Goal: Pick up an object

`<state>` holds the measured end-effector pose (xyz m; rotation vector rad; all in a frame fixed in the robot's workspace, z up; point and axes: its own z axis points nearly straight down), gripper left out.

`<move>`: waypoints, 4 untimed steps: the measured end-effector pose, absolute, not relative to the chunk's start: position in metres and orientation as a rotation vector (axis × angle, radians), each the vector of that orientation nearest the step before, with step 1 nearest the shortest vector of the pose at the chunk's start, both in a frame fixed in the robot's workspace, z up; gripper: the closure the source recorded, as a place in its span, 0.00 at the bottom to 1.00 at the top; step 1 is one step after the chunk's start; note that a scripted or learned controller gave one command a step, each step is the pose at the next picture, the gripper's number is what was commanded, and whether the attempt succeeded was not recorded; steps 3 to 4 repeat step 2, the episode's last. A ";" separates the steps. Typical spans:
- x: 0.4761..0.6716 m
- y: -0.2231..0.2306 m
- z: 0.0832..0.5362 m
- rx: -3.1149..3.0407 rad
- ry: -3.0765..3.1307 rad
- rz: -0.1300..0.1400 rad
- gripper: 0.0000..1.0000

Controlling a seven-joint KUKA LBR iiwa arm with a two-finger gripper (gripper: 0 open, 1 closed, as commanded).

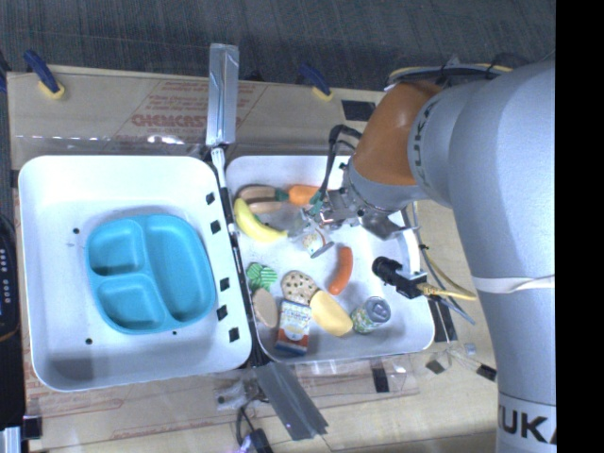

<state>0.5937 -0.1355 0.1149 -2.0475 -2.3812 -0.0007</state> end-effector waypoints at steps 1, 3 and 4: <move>0.601 -0.150 0.214 -1.732 -2.627 -0.001 1.00; 0.641 -0.075 0.191 -2.012 -2.410 0.001 1.00; 0.641 -0.075 0.191 -2.012 -2.410 0.001 1.00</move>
